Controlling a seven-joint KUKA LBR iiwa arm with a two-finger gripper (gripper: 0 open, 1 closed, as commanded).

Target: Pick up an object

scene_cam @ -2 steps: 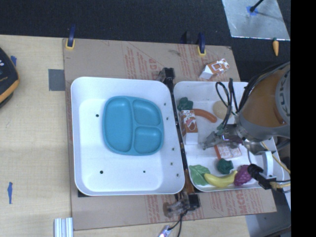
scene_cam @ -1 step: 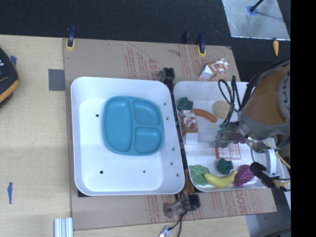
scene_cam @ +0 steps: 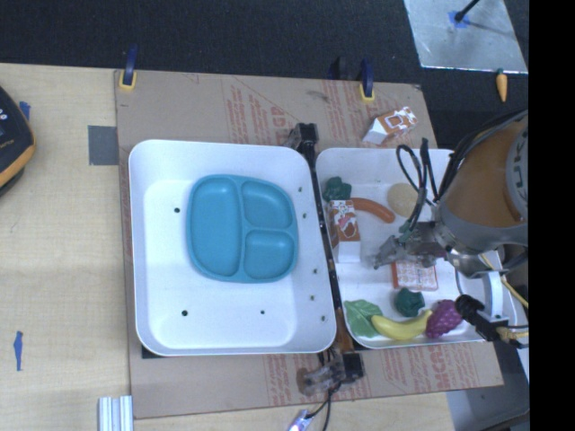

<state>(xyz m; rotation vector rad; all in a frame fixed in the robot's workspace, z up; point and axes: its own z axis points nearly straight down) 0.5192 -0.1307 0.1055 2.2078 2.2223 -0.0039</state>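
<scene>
The right bin [scene_cam: 359, 162] holds several toy foods. At its far side lie a dark green piece [scene_cam: 337, 188], an orange sausage [scene_cam: 372, 210], a brown packet [scene_cam: 342, 224] and a beige round piece [scene_cam: 401, 196]. Near the front are a red-and-white card [scene_cam: 419, 277], a dark green broccoli [scene_cam: 411, 301], a yellow banana [scene_cam: 401, 328], purple grapes [scene_cam: 443, 318] and a green leaf [scene_cam: 361, 312]. My gripper [scene_cam: 395, 250] hangs low over the middle of this bin, just above the card and right of the brown packet. Nothing shows in its grasp.
The left bin [scene_cam: 153, 241] holds a blue divided plate [scene_cam: 242, 227]. A small orange-and-white carton [scene_cam: 390, 126] lies on the cardboard behind the right bin. My arm [scene_cam: 485, 196] covers the right bin's right side. A black-and-yellow device [scene_cam: 11, 142] sits at the far left.
</scene>
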